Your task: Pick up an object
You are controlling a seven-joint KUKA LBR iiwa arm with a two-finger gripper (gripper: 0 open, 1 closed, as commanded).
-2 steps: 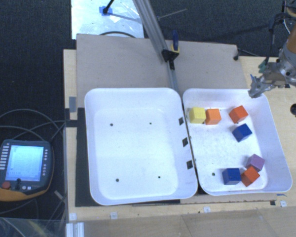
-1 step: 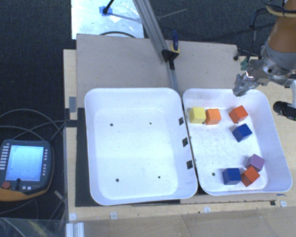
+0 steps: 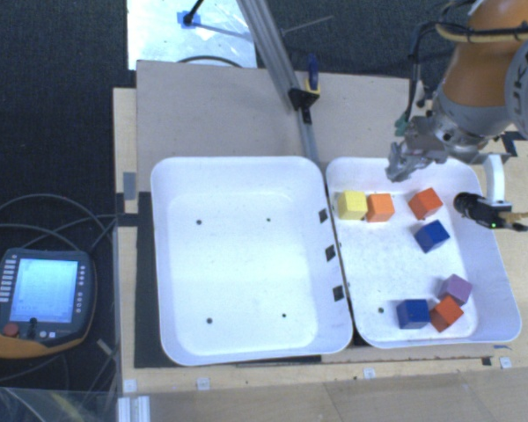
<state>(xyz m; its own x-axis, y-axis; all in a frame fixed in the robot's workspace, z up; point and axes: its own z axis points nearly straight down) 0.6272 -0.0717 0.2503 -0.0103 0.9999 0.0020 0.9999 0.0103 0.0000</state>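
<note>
The pincer [image 3: 403, 167] hangs over the upper edge of the right bin [image 3: 484, 262], in the upper right of the frame, and whether it is open or closed cannot be told from this slant. Just below it lie a yellow block [image 3: 352, 205] and an orange block [image 3: 380, 207], touching side by side near the bin's left wall. To their right sits a second orange block [image 3: 425, 203], with a blue block [image 3: 432, 236] just below it. Near the bin's lower right corner a purple block [image 3: 457, 287], another orange block [image 3: 447, 312] and another blue block [image 3: 413, 313] cluster together. The left bin [image 3: 238, 253] sits beside it on the bench [image 3: 211, 104]. A teach pendant [image 3: 37, 301] lies at the lower left.
</note>
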